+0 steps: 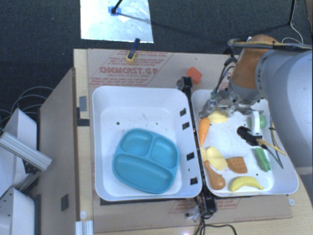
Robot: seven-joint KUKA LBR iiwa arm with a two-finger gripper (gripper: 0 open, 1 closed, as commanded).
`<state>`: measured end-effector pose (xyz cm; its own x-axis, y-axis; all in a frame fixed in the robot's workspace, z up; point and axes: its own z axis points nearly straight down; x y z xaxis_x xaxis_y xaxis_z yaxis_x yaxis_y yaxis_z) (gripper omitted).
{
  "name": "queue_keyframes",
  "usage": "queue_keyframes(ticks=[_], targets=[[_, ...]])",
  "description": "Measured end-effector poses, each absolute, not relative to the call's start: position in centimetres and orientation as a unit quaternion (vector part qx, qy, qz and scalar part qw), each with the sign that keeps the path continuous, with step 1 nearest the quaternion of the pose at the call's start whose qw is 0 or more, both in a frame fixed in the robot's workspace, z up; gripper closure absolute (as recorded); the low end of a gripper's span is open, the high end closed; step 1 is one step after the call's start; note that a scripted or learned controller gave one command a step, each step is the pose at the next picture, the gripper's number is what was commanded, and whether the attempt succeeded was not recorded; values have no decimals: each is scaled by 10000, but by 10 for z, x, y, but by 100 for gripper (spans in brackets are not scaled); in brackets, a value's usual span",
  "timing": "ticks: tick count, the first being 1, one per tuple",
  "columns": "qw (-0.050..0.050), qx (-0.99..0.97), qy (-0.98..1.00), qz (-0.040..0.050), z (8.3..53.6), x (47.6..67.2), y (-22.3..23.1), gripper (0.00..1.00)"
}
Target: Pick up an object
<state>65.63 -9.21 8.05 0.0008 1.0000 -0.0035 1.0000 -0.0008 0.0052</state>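
Right bin (pixel 227 142), near to far: banana (pixel 246 183), brown drumstick (pixel 215 178), toast (pixel 236 164), pale lump (pixel 215 157), green pod (pixel 262 159), and carrot (pixel 203 129) along the left wall. At the far end a pale yellow piece (pixel 218 117), the probable target, lies just beneath the gripper (pixel 216 106). It looks like moulded toy food: probably light, stiff, smooth and rounded, so liable to squirt sideways. A hold across its narrower middle seems best. Its far edge is covered by the gripper. The wrist masks the gripper's working end, so whether it is wide, narrow or holding anything cannot be told, nor whether it touches the piece.
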Motion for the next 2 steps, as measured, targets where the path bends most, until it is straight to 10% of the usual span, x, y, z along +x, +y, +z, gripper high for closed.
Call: queue_keyframes(ticks=[1,2], targets=[[-5,7115,7027,-25,137,508,-174,0],[-10,7053,7089,-1,82,529,-151,0]])
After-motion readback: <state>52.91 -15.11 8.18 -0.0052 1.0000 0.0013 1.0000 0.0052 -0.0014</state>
